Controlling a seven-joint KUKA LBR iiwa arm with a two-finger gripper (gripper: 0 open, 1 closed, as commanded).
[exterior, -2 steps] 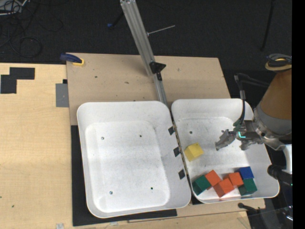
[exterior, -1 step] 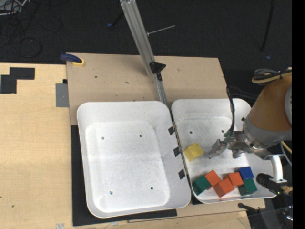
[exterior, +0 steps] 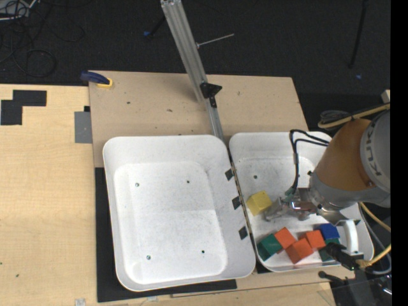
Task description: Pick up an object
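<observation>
Roughly midway along the left side of the right bin sits the yellow block, resting on the bin floor close to the wall shared with the left bin. The gripper is just beside the yellow block on its right, low over the bin floor. At this angle it is too small and blurred to tell whether it is open or closed. Nothing can be seen held in it, and whether it touches the block is unclear.

The arm comes in from the right. Its orange band hangs over the right bin's far side, and the wrist is bent down and leftward towards the yellow block. A black cable loops up from the wrist across the bin's upper part.

Six blocks lie in the right bin. Besides the yellow one, five cluster along the near edge: one green block, three orange blocks, and one blue block. The orange ones are packed close together, with the blue one just beside the rightmost.

Three black clips sit along the seam between the two bins. A metal rail slants up from that seam across the bench. One blue and yellow clamp lies at the bench's far left corner.
</observation>
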